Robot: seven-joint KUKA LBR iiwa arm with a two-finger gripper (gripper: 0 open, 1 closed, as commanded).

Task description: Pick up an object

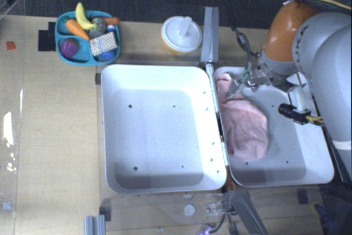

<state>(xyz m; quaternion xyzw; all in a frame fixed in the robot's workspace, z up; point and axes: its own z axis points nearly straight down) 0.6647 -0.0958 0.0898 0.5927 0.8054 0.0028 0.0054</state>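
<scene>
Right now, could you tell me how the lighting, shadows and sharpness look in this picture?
Camera view: even, soft overhead light; the left bin shows a faint shadow along its near wall; the pink cloth and gripper look slightly soft; pale glare streaks the bench at far left.

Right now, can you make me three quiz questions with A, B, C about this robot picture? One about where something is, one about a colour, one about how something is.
1. Where does the pink cloth lie?
A. left bin
B. right bin
C. blue tray

2. What colour is the banana in the blue tray?
A. yellow
B. green
C. white

3. How is the cloth?
A. folded flat
B. crumpled
C. hanging over the rim

Answers: B, it sits in the bin under the gripper. A, it is plainly yellow. B, it lies bunched in a heap.
</scene>
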